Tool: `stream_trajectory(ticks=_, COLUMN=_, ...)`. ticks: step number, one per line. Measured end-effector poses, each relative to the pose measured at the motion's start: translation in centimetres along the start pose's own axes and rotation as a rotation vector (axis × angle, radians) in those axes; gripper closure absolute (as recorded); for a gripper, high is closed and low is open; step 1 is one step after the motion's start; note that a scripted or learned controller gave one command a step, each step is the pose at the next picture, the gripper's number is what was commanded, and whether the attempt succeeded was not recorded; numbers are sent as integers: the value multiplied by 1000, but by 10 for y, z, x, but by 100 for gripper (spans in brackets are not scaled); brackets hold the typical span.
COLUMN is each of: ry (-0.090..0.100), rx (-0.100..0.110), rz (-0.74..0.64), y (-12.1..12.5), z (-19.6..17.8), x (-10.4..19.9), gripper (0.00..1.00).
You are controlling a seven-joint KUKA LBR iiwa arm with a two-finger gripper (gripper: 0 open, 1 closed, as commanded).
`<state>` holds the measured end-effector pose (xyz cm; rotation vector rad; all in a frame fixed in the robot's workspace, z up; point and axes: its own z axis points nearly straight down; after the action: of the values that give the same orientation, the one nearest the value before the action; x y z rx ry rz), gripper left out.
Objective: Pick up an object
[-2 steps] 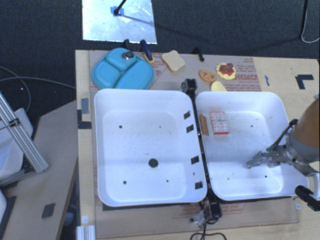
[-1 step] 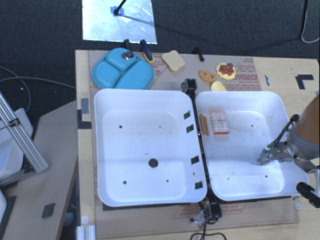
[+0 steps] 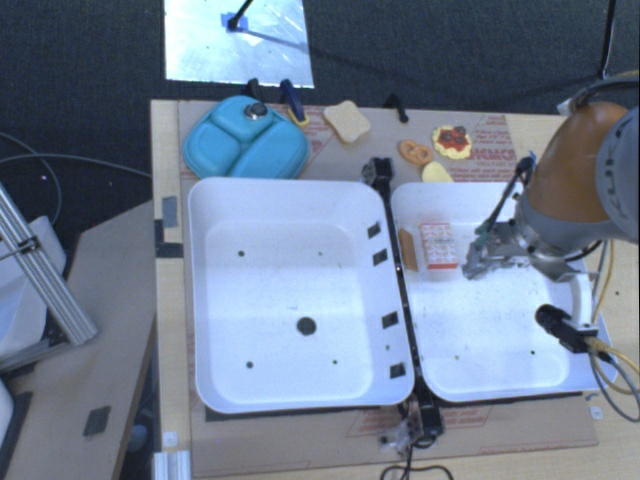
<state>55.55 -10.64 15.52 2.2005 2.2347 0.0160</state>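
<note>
Camera view shows the gripper point(image 3: 484, 258) low in the right bin point(image 3: 500, 368), finger state impossible to tell, just beside the small white-and-red packet point(image 3: 438, 245); it should centre over the packet before closing.

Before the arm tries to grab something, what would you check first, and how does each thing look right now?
1. Something to pick in the right bin: ok, a small box with red print lies near its left wall.
2. Gripper near the box: ok, it hangs just right of it, inside the same bin.
3. Gripper directly over the box: not ok, it sits off to the side.
4. Fingers open or shut: cannot tell, too blurred.
5. Box free to lift: cannot tell, a brown piece lies close along its left edge.
6. Anything already held: cannot tell.
</note>
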Motion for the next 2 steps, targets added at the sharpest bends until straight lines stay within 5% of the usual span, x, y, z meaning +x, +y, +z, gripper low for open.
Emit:
stream_trajectory(ticks=1, ry=0, rx=6, rz=2, y=14, z=-31, x=81, gripper=100)
stream_trajectory(ticks=2, ry=-2, rx=10, rz=14, y=-22, z=-48, x=85, gripper=100)
